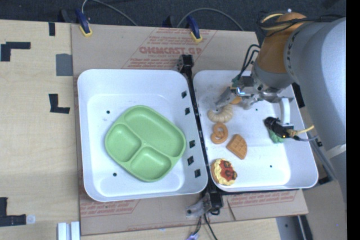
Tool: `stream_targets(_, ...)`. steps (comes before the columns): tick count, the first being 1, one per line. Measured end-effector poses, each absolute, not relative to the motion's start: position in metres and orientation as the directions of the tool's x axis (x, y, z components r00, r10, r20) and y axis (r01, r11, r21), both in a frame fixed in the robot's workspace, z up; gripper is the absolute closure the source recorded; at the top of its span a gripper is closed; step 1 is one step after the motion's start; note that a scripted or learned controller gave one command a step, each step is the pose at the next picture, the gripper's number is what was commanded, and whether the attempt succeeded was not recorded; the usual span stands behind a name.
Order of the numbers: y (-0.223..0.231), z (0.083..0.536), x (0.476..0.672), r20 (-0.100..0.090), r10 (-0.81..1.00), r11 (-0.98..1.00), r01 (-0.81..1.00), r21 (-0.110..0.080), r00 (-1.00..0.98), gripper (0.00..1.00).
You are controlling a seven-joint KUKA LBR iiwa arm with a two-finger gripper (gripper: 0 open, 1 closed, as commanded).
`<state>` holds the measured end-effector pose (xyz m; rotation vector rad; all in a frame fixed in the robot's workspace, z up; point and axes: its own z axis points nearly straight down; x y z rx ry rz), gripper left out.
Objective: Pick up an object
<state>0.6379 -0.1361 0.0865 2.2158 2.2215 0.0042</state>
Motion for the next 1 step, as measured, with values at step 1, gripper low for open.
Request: stream_targets(1,-0.1302,0.0857,0.6693,-0.001,1.000,0.002,1.000,0.003,-0.002,0.00)
